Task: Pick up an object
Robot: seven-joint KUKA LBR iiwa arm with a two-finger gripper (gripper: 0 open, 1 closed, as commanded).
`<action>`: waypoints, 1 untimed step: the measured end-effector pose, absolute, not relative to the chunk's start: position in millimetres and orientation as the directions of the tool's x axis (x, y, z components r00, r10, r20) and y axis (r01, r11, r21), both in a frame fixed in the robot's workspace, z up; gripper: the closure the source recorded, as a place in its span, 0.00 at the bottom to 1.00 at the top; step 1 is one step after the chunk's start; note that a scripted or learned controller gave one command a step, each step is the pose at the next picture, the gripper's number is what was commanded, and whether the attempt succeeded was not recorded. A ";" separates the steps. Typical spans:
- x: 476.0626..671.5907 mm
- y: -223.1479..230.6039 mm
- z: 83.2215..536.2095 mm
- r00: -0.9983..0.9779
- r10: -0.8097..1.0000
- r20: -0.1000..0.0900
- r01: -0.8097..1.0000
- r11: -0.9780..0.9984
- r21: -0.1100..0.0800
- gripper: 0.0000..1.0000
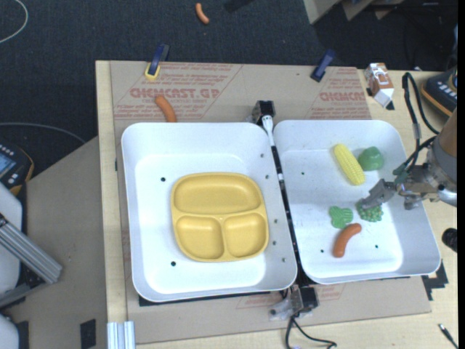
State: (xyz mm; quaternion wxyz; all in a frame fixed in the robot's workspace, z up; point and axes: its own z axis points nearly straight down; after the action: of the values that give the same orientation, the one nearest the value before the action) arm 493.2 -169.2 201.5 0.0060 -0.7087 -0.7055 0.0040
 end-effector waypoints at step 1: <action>496.4 -168.7 208.8 0.000 1.000 0.000 1.000 0.000 0.000 0.00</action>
State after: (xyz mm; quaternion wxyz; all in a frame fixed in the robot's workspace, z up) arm 496.4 -168.7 208.8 -0.0002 -0.7072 -0.7071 0.0000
